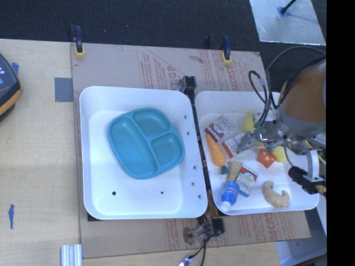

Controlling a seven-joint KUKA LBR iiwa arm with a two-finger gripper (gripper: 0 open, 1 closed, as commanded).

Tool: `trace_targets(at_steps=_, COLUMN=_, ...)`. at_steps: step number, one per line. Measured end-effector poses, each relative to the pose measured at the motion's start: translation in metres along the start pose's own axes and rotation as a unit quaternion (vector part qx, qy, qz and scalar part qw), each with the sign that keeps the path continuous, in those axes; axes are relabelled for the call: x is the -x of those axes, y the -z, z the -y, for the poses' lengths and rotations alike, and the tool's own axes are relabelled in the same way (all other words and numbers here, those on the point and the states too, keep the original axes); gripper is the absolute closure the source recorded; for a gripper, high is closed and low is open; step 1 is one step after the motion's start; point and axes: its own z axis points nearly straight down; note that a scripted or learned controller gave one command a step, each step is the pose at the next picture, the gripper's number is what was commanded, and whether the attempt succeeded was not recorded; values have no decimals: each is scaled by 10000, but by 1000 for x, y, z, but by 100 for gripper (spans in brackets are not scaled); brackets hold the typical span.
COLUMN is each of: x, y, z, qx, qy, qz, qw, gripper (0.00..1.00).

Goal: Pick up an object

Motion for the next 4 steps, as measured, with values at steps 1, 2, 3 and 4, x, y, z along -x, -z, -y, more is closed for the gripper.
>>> trace_targets(at_steps=1, x=-13, y=-45, z=-61, qx=2, qy=2, qz=1, qw=10000, gripper=0)
trace_targets(at_steps=2, x=44, y=-45, z=-18, qx=-10, qy=6, qz=-45, qw=10000, gripper=0)
trace_targets(at_steps=3, x=54, y=-24, z=-67, qx=10, qy=13, qz=-75, qw=10000, gripper=0)
trace_targets(at_steps=4, x=-31, y=-44, z=-80, qx=0, qy=3, qz=-6, qw=10000, gripper=0)
